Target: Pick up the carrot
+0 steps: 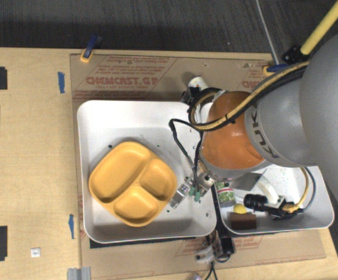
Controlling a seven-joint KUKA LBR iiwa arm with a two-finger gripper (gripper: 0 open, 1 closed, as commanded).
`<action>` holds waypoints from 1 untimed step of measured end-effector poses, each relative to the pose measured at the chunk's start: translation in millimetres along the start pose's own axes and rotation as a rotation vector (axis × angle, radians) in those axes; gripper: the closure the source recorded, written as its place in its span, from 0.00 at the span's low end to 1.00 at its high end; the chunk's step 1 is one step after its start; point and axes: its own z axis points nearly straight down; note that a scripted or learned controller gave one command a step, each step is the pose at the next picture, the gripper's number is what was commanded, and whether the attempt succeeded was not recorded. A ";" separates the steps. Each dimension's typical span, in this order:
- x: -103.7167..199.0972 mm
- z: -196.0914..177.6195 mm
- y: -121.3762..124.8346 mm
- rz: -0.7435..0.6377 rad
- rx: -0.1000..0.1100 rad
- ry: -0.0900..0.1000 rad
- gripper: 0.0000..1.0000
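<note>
Arm (309, 115): reaches across the right bin (323, 212) and covers most of it, so I can check little of that floor. Left bin (90, 112): holds a yellow plate (133, 182), set left of centre and well clear of the bin's right wall. Gripper (195, 190): low over the left bin's right edge, beside the plate; I cannot tell how far open it is or whether it holds anything. Carrot: I cannot tell where it lies; I judge it is under the arm. Right bin's near-left corner: brown block (242, 221) and green piece (226, 196), crowding any reach there.
</note>
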 end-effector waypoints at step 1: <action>-0.9 -10.0 0.9 0.001 -0.003 -0.003 1.00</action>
